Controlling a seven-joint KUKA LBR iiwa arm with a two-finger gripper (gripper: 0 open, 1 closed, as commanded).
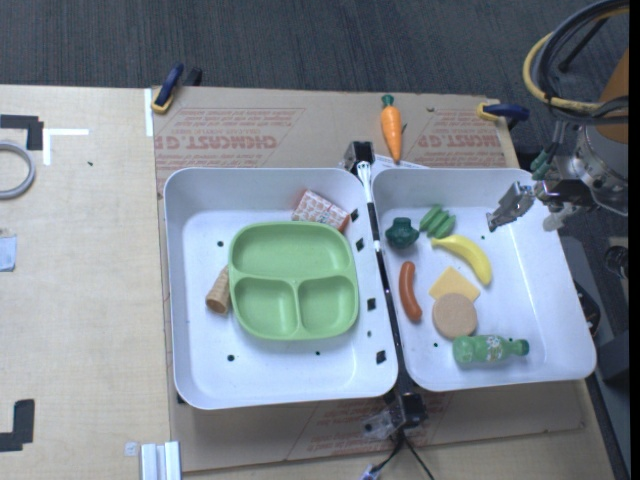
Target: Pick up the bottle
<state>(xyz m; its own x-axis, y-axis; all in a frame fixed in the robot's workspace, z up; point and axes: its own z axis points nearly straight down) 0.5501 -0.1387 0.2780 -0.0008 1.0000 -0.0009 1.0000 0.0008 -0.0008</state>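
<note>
Cardboard covers the bench under two white bins. At the right bin's (560, 258) far right corner hovers the gripper (512, 208) — its fingers look slightly apart, nothing between them, touching nothing. The bottle (488, 349), green, lies on its side at the near edge of that bin, well apart from the gripper. Just beside it sit a round cracker (455, 316) and a cheese slice (454, 285), with a banana (468, 256) and sausage (409, 291) farther in — a green plate (294, 280) fills the left bin (190, 298).

A green divided plate (294, 280) fills the left bin (190, 358); a carrot (390, 126) lies behind both bins.
</note>
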